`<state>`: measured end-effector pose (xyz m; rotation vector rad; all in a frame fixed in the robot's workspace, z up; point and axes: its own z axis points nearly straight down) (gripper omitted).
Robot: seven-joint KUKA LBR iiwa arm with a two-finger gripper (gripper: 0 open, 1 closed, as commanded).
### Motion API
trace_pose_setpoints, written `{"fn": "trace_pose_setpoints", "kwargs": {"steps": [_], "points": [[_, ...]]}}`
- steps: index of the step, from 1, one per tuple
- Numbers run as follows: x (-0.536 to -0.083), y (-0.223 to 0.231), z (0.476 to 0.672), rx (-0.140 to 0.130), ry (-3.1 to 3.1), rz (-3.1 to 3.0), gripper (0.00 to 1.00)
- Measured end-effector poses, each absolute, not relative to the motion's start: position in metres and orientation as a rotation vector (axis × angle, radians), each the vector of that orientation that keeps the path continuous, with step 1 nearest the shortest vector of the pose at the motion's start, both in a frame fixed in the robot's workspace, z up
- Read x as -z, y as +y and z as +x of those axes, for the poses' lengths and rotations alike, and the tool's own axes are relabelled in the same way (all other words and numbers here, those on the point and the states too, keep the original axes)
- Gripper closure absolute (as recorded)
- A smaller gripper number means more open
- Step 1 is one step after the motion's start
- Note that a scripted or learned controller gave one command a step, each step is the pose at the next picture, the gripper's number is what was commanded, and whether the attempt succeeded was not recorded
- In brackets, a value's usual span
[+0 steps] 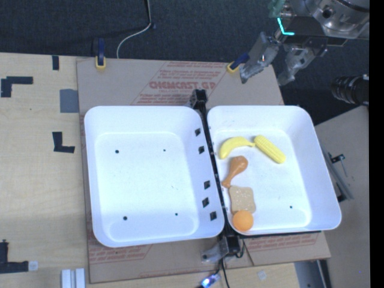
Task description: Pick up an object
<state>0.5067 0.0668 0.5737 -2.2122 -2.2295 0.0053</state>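
In the right bin [300,161] lie a yellow banana [234,146], a yellow corn cob [270,149], a brown chicken drumstick [235,170], a tan slice of bread [242,198] and an orange [242,221]. They cluster along the bin's left side. My gripper [271,65] hangs high above the bench beyond the right bin's far edge, well apart from the objects. Its two fingers are spread and hold nothing.
The left bin [144,173] sits beside the right one, with a black divider clip strip [207,161] between them. Both rest on a cardboard sheet [174,83] held by yellow and blue clamps [99,59]. A white cable [141,23] runs behind.
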Motion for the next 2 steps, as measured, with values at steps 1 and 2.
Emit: {"fn": "trace_pose_setpoints", "kwargs": {"steps": [1,2], "points": [[-0.5839,0.0674,0.5071,-0.005,-2.231,-2.211,1.00],[-0.5835,0.0673,0.5070,-0.006,-2.230,-2.211,0.00]]}}
